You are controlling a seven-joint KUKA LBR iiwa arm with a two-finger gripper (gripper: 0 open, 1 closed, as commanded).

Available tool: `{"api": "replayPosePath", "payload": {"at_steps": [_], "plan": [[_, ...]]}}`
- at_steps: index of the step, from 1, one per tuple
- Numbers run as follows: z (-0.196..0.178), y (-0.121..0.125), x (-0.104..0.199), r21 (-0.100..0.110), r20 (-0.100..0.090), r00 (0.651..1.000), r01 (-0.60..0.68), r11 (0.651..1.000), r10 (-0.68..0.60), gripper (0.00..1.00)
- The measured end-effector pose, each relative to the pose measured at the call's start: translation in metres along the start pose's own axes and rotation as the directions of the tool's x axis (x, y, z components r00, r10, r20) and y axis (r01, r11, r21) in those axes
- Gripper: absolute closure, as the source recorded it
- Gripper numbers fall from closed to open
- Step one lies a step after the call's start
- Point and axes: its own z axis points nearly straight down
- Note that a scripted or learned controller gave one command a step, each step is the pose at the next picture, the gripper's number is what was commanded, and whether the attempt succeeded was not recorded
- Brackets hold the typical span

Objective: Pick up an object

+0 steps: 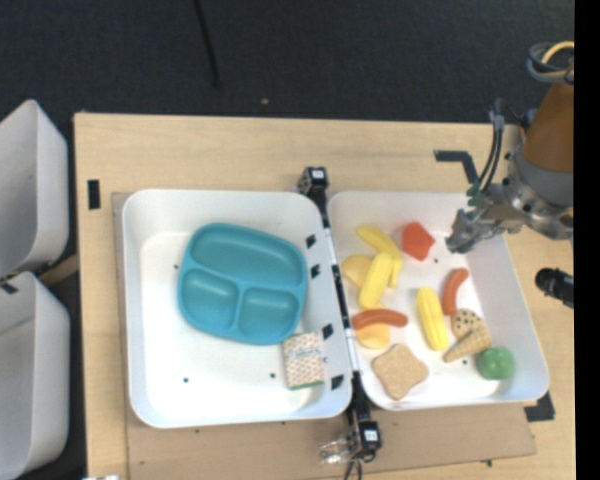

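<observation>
The right bin point(515, 298) holds toy food: a red piece point(417, 239), yellow bananas point(378, 268), a corn cob point(431, 318), two red sausages point(453, 290) point(379, 319), a slice of bread point(399, 370), a cookie point(467, 322), a cone-like wedge point(467, 345) and a green ball point(495, 364). My gripper point(462, 235) hangs over the bin's upper right part, just right of the red piece and above the upright sausage. Nothing shows between it and the bin floor.
The left bin point(150, 368) carries a blue divided plate point(242, 284) and a small patterned packet point(303, 359) at its lower right corner. A black clip point(313, 179) sits where the two bins meet. The wooden bench point(230, 148) surrounds both bins.
</observation>
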Motion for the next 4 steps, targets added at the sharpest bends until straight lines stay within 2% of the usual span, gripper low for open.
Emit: {"api": "replayPosePath", "payload": {"at_steps": [1, 2, 3, 4], "plan": [[0.003, 0.017, 0.059, -0.001, -0.001, 1.000, 0.002, 1.000, -0.002, 1.00], [-0.013, 0.037, 0.113, -0.002, -0.001, 1.000, 0.002, 1.000, -0.002, 1.00], [-0.018, 0.051, 0.138, -0.002, 0.000, 1.000, -0.001, 1.000, 0.001, 1.00], [0.002, 0.047, 0.138, 0.001, 0.002, 1.000, -0.005, 1.000, 0.005, 1.00]]}}
